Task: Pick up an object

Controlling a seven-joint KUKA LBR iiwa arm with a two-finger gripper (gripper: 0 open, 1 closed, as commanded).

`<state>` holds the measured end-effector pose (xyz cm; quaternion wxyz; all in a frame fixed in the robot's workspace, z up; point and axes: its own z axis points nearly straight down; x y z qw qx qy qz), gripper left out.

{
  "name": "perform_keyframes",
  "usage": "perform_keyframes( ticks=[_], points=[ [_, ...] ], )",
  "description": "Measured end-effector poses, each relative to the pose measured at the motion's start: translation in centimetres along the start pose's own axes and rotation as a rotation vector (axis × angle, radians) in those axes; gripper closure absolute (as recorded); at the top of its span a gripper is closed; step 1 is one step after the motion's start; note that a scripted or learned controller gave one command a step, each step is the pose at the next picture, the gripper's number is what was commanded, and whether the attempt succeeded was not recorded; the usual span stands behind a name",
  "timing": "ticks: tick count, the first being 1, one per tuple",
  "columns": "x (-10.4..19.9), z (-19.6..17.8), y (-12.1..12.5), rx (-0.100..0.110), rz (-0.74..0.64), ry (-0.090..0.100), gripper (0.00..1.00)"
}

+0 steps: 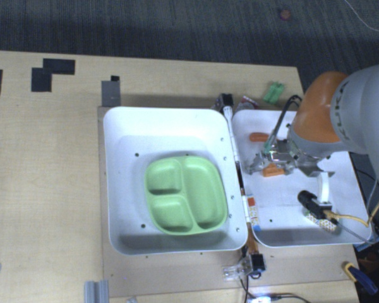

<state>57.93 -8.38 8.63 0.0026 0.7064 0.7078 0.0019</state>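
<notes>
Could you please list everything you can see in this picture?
left bin: one, white, left on the bench
right bin: one, white, right of it
divided plate: one, light green, in the left bin
far orange piece: one, orange, right bin's far side
near orange piece: one, orange, right bin's middle
green object: one, green, bench beyond the right bin
arm: one, grey with orange band, from the right
hand: one, metallic, over the right bin
</notes>
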Motion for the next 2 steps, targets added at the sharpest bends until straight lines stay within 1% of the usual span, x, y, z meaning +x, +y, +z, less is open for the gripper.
perform_keyframes(
  ticks=[1,2],
  points=[
    [0.1,-1.1,0.2,-0.006,-0.001,0.0,1.0],
    [7.9,-9.9,-4.6,0.003,-0.003,0.002,1.0]
  ],
)
